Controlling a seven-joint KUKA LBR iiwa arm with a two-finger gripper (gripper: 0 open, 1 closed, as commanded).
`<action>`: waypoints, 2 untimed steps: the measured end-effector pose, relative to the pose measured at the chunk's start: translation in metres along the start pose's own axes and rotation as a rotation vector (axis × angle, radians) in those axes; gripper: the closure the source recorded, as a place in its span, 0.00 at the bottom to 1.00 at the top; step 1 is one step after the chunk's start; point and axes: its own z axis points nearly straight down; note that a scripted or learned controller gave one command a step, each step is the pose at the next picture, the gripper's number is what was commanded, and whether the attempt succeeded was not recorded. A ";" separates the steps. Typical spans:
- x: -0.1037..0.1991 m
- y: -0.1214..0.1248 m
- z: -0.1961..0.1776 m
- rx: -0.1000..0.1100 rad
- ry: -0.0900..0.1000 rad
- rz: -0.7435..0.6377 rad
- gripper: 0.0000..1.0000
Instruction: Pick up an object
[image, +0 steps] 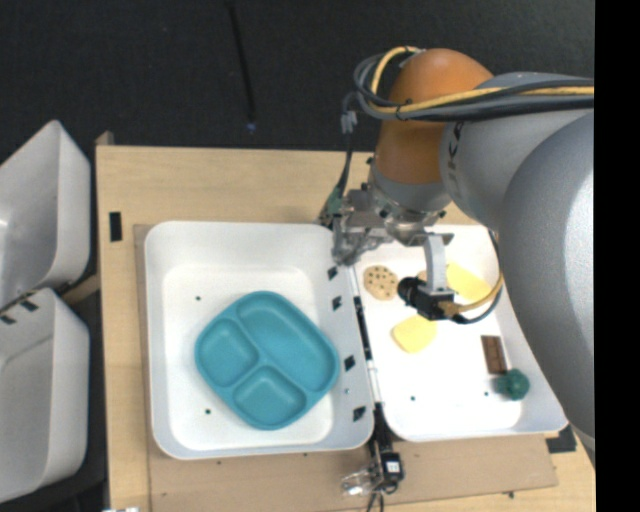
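On the counter (125, 350), the left bin (160, 300) holds a teal divided plate (265, 360), lying flat. The claw (350, 238) hangs over the far end of the wall between the bins; whether it is spread or pressed together I cannot tell, and nothing shows in it. In the right bin (450, 410) lie a cookie (378, 281), just beside the claw, a yellow piece (413, 335), a brown block (493, 353) and a green ball (513, 384). The pick looks not yet made: choosing, closing and lifting all remain
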 end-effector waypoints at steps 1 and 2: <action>0.056 -0.001 -0.005 0.000 0.001 -0.001 1.00; 0.052 0.000 -0.005 0.001 -0.001 0.004 0.00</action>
